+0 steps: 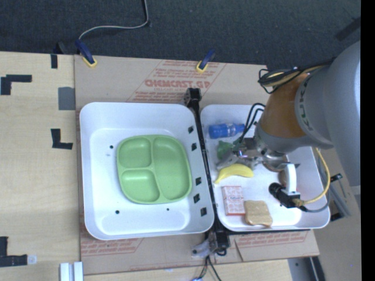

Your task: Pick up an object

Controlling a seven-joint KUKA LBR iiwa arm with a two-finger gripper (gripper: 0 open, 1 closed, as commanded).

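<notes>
The right bin (304, 220) holds a blue bottle (225, 130), a green item (225, 150), a yellow banana (235, 171), a small red-and-white box (232, 199) and a tan bread-like piece (258, 213). My gripper (246, 155) hangs over the middle of that bin, just above the banana and right of the green item. The arm's wrist and cables hide its tips.
The left bin (94, 127) contains a green divided plate (154, 168). A black divider (202, 157) runs between the bins. Both bins rest on a cardboard sheet (170, 78) held by yellow clips. The arm's grey body fills the right side.
</notes>
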